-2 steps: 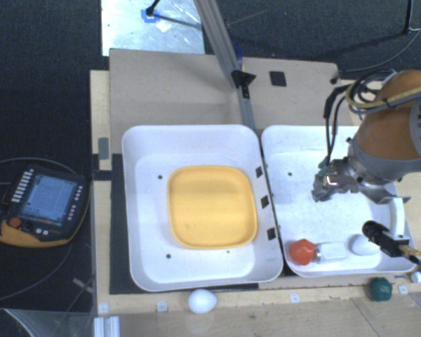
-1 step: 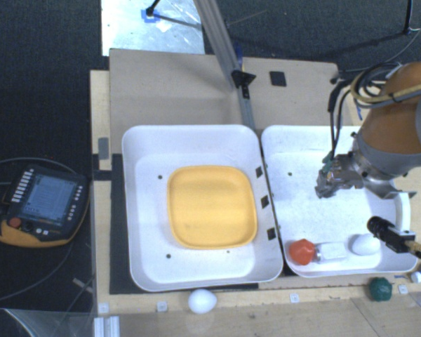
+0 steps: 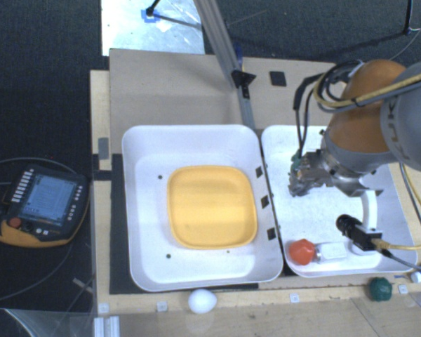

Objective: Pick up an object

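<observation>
One red ball lies near the front rim of the right bin; the gripper hangs above bare floor, approach stage, its spread impossible to tell, needing travel toward the ball

Two bins sit side by side on the bench. A plate lies centred in the left bin. A ball rests at the near edge of the right bin, a small block just beside it on its right
</observation>
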{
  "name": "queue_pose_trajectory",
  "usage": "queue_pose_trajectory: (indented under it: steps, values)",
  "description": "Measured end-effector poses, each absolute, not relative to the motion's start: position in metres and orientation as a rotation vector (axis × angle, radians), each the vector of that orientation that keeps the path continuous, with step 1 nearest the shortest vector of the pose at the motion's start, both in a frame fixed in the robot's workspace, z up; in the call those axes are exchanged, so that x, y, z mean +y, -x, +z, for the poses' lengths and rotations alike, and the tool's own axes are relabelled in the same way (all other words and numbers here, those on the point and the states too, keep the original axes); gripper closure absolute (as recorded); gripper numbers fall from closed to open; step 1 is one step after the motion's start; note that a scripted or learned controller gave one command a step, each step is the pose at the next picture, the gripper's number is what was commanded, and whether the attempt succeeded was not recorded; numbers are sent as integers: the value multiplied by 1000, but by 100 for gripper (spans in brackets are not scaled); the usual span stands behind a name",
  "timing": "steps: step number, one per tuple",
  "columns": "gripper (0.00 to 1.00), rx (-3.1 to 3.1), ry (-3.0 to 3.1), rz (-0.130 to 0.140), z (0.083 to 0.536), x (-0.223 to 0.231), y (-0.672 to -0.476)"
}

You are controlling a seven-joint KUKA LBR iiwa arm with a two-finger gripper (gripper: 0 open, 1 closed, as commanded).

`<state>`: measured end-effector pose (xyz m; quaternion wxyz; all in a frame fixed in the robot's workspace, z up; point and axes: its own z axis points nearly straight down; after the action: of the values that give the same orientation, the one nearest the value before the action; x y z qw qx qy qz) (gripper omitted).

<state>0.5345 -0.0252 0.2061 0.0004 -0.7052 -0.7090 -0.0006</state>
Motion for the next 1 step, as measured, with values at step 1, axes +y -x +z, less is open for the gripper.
queue_pose_trajectory:
  steps: [1]
  values:
    - [100,-2227,2215,-3,211,34,-551]
